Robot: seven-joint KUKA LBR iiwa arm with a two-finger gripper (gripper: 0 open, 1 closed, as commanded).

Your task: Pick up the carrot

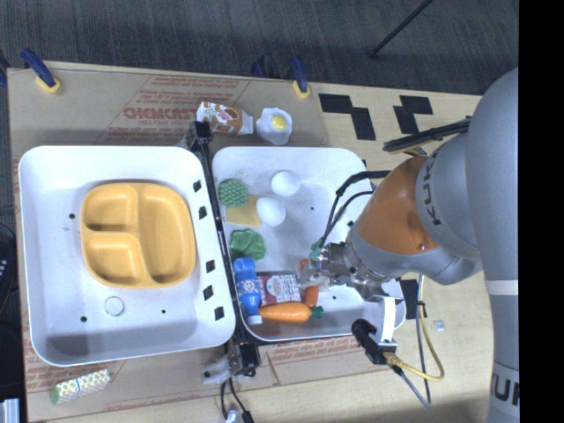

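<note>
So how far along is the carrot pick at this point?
Done: the arm has reached into the right bin and the gripper sits low, right beside the carrot. In hand: nothing yet; the carrot lies flat on the bin floor by the near wall, next to the blue bottle. Left: closing on the carrot and lifting it.

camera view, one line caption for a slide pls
Gripper poised just above the carrot at the near edge of the right bin.
</note>
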